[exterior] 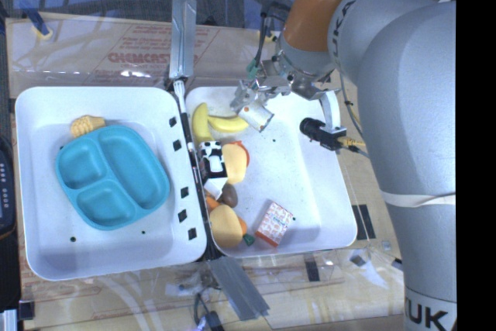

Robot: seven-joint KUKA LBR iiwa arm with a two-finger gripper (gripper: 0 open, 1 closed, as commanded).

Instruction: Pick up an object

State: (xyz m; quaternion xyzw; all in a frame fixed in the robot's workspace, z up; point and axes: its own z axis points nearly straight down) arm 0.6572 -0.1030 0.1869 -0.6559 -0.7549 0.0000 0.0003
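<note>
Over right bin (329,190), gripper (249,106) hangs beside bananas (211,122), likely lining up a grasp; finger state unclear.

Readable text in the shot

The arm (403,89) had "UK" in black at its base, part of a cut-off brand name. Faint red lettering ran across the clear sheet (116,50) behind the bins, too washed out to read.

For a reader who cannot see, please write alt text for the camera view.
A grey robot arm reaches from the right and its gripper hovers over bananas at the top of the right bin, which also holds a small carton and other toy foods. The left bin holds a blue divided plate.
</note>
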